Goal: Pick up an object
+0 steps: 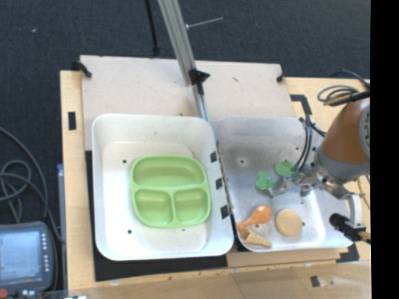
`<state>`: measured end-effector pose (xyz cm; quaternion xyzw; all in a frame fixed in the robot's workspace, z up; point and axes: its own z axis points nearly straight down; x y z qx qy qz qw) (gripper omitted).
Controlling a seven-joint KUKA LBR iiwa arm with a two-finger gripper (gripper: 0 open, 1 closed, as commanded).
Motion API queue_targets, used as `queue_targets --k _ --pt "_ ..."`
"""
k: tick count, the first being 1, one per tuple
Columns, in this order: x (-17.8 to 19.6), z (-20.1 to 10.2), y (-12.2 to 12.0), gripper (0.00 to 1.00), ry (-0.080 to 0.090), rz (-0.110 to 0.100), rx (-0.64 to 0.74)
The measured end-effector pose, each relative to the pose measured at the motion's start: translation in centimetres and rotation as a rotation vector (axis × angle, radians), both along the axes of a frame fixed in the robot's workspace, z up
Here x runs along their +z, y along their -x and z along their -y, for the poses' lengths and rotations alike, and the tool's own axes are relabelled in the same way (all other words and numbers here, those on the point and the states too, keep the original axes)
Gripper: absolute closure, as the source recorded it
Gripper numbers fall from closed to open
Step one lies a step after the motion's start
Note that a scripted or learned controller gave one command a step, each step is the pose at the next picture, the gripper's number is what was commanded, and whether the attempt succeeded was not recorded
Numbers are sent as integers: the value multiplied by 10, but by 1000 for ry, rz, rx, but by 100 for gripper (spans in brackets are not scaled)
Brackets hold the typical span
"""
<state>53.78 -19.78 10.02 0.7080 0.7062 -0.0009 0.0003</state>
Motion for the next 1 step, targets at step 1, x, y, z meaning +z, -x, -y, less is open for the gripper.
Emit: queue_targets --k 1 --pt "12 1 -1 100 0 5 -6"
